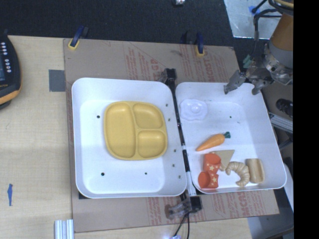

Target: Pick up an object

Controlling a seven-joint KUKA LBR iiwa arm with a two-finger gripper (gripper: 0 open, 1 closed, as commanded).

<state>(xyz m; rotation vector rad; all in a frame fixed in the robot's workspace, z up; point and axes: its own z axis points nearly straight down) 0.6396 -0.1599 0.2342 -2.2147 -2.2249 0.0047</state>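
1. Both bins look like smooth, glossy white plastic.
2. The yellow divided plate is smooth, matt plastic.
3. Brown cardboard sheet looks matt; the desk shows pale wood grain.

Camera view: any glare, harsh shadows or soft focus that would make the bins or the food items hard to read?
Camera view: even lighting; the yellow tray and the carrot read sharply; the left bin runs bright along its near wall, the translucent piece nearly washes into the right bin; shadows faint; the gripper looks slightly soft, and the floor beyond the bench is dark.
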